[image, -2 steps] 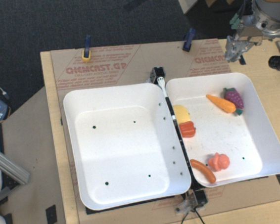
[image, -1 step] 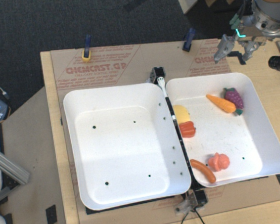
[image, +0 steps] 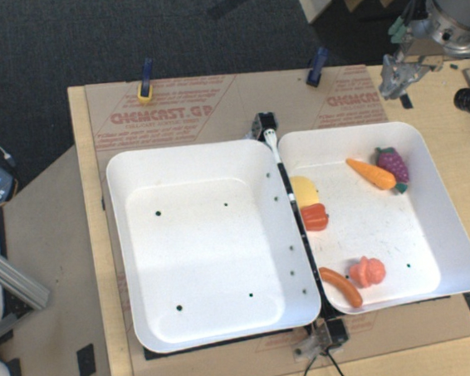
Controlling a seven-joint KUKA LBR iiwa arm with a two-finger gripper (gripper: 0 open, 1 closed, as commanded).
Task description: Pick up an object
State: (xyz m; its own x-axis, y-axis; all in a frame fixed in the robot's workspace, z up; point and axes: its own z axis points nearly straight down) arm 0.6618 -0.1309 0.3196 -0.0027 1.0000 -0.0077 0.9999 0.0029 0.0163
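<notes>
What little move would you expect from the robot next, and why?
Probably a swing in over the right bin and down toward the carrot. The gripper hangs beyond the bin's far edge, above bare bench, and every toy lies in that bin; the carrot is among the nearest.

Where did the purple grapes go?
The grapes lie in the right bin, near its far right corner, touching the carrot on their left.

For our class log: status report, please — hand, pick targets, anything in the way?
Hand up beyond right bin, holding nothing. Carrot, grapes near far edge, touching. Path clear.
</notes>
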